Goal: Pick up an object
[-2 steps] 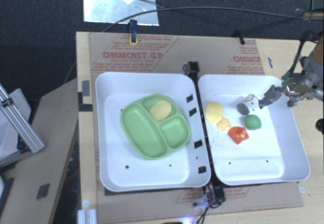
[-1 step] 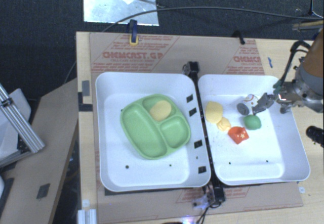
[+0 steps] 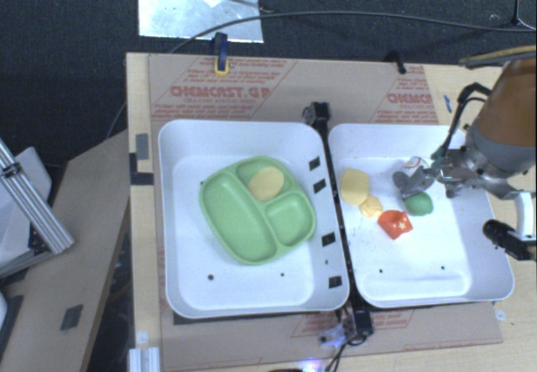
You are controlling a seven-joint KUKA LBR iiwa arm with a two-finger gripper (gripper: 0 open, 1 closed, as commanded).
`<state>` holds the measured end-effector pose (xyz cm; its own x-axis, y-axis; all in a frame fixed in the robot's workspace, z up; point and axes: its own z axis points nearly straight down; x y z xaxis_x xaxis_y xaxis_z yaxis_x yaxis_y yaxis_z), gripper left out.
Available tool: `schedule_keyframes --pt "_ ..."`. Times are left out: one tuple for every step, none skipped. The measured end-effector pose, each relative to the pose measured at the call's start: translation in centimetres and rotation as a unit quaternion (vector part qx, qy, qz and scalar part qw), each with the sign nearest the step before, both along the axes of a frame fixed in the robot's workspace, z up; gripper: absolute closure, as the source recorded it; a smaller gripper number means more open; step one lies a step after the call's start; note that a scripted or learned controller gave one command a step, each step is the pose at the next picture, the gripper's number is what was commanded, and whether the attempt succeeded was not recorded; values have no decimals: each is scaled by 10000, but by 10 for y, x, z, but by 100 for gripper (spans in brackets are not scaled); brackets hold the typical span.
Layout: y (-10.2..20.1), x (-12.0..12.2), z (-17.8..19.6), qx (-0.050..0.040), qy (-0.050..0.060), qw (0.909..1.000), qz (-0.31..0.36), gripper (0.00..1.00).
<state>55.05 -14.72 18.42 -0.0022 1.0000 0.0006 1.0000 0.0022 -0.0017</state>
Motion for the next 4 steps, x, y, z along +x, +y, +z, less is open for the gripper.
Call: schedule_keyframes --pt "4 0 -42 2 5 10000 -9 0" --pt "3 2 -29 -12 -28 10000 -11 100" --pt "8 13 25 -10 -45 10000 15 100" --pt "8 15 79 -12 -47 10000 19 100"
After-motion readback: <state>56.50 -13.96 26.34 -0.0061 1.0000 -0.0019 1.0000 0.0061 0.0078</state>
